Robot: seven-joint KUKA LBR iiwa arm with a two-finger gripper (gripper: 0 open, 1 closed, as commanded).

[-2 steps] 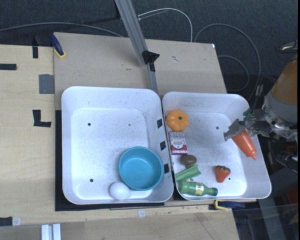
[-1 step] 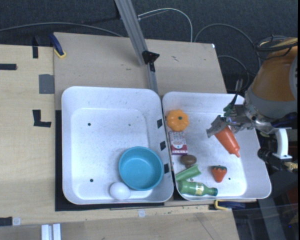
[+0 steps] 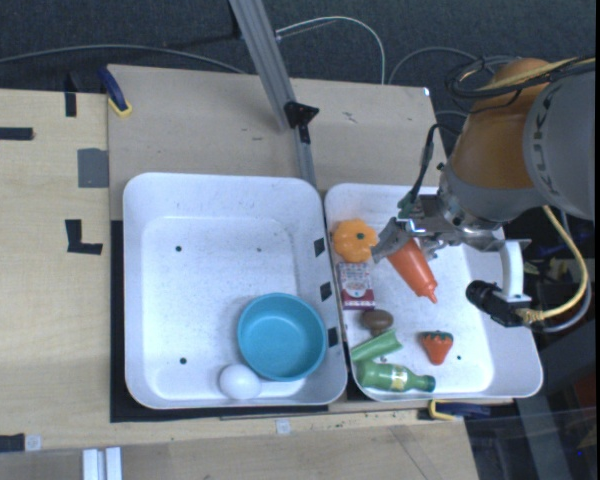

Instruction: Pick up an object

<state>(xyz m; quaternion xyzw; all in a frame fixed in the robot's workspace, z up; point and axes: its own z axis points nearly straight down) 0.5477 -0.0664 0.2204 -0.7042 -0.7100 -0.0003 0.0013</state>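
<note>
Over the right-hand bin [image 3: 510,363], toward the right-centre of the frame, you have the gripper [image 3: 398,238] reaching in from the right, with the grey arm and its orange band [image 3: 495,133] filling the upper right corner above it. You can see the orange carrot [image 3: 416,269] lying at a slant just below the gripper, its thick end up against the fingers; whether the fingers are open or closed on it I cannot tell, since the wrist body hides them.

Just to the left of the gripper, near the bin's left wall, you will find the small orange pumpkin [image 3: 353,240]. Below it lies a red-and-white packet [image 3: 357,286], and below that a brown, rounded item [image 3: 377,319]. Lower still, along the bottom edge of that bin, you have a pale green piece [image 3: 376,347] set at a slant and a green bottle [image 3: 396,377] lying on its side just under it. A little right of these, well apart from the carrot, sits a red strawberry [image 3: 437,345].

In the left-hand bin [image 3: 180,228] you have a blue bowl [image 3: 279,335] upright in the lower right part, and a white ball [image 3: 239,379] touching its lower left rim.

A grey pole [image 3: 265,43] runs down from the top centre of the frame to the seam between the two bins.
</note>
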